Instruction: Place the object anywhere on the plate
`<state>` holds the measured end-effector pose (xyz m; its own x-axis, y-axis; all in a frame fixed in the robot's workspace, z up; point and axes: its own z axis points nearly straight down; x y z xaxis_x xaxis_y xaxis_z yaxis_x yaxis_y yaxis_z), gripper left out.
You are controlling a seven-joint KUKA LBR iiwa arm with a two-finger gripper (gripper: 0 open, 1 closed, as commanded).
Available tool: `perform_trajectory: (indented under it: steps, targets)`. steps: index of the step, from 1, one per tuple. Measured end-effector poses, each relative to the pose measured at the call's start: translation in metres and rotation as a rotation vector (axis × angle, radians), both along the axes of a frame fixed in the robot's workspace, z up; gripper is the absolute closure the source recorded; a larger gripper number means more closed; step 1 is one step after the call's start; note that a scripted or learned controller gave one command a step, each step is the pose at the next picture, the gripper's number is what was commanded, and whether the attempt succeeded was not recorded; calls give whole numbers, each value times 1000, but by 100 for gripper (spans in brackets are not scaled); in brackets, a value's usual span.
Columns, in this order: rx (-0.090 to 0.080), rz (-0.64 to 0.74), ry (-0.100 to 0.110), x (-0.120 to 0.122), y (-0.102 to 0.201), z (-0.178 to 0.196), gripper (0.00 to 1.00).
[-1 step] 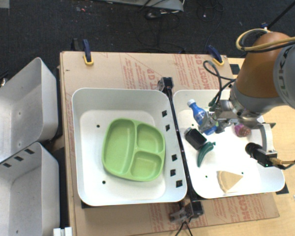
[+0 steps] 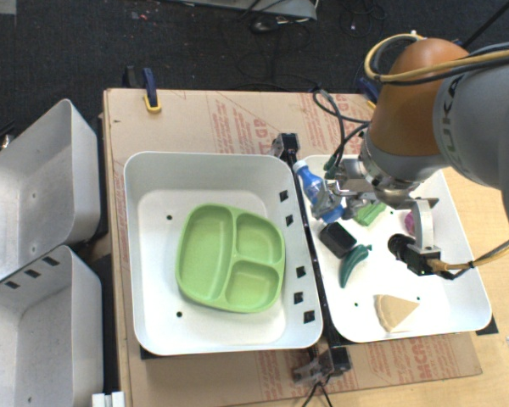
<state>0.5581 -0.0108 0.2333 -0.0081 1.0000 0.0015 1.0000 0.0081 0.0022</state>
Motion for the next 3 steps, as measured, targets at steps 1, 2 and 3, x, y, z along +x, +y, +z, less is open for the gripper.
perform_trajectory:
  steps: [1, 2, 3]
  targets:
    - [-1, 0, 1, 17, 50, -11, 100]
    - [0, 0, -1, 44, 106, -2, 100]
    - [-2, -6, 3, 42, 101, -3, 0]
